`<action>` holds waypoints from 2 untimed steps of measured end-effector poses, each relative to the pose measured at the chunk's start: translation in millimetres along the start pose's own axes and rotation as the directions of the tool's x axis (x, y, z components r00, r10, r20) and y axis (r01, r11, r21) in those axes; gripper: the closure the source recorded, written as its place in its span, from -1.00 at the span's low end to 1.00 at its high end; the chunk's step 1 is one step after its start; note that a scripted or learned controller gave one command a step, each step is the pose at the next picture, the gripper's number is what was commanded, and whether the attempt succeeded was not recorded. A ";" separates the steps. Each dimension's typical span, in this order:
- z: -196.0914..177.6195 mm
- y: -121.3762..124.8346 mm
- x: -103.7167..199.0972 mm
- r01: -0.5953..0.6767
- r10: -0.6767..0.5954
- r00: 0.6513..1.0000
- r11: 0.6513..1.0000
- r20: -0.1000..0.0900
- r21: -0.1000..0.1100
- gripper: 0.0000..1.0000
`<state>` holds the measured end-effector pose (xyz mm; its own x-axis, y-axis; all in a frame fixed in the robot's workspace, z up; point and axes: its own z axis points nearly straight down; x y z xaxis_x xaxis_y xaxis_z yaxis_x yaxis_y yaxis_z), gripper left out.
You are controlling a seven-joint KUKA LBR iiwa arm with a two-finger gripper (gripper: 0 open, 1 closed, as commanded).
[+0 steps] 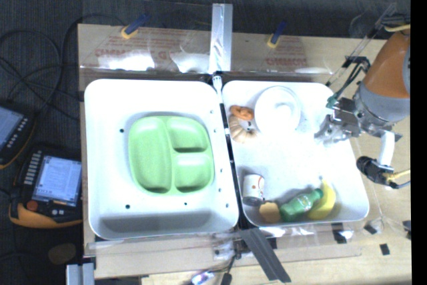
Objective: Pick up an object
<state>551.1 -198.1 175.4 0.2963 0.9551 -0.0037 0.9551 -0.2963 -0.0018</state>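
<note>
The green bottle (301, 204) lies in the lower part of the right bin (347, 163), long axis running left-right and tilted slightly up toward the banana (325, 200), while the hand (331, 128) hovers upper right, grip state indeterminate.

Two white bins (100, 143), one green plate (172, 153)

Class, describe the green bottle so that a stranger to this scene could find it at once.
Look in the right bin, along its near edge. The green bottle lies on its side there, between a brown piece and a yellow banana. It alone in that bin is green.
</note>
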 end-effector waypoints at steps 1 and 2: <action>84.4 33.3 8.9 0.072 -0.072 0.997 0.997 0.000 -0.014 1.00; -16.2 75.9 55.3 0.405 -0.405 0.914 0.914 0.002 -0.002 1.00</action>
<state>640.0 -167.8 191.2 -0.1155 0.9933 -0.0043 0.9933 0.1155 -0.0009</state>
